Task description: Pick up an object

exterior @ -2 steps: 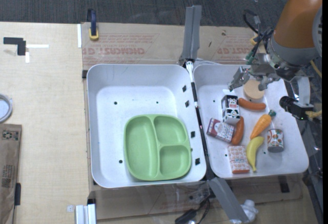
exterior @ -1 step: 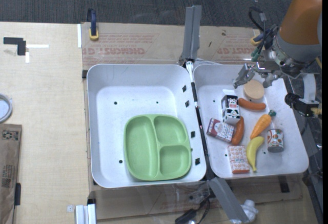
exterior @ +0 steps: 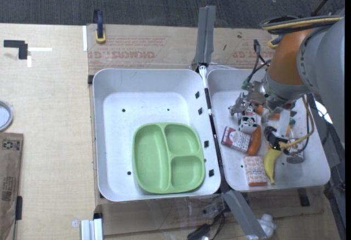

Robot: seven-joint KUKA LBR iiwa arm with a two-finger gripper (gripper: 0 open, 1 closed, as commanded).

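White and shallow, the left bin [exterior: 109,123] carries a single thing: a green divided plate [exterior: 169,157] lying toward its near edge, right of centre, with three compartments. Nothing rests in those compartments as far as the view shows.

Past the divider, the right bin [exterior: 312,176] carries the small clutter from which something is to be picked. A red and white packet [exterior: 236,139] lies near its left edge, with an orange carrot-like piece [exterior: 254,142] just beside it on the right. Toward the near edge sits a pinkish wafer-like block [exterior: 255,171], and a yellow banana [exterior: 270,162] lies touching or nearly touching its right side. A small black and white figure [exterior: 249,120] stands near the middle of the bin.

Directly over that middle patch hangs the gripper [exterior: 245,106], low among the objects, the grey arm [exterior: 323,57] with its orange band reaching in from the right. Whether its jaws are wide, narrow, or closed on anything cannot be told; the metal parts and wires blur together there.

Judging from this, the pick is under way but not shown done: no item is visibly lifted, and every object appears to rest in the bin. Closing and raising remain.
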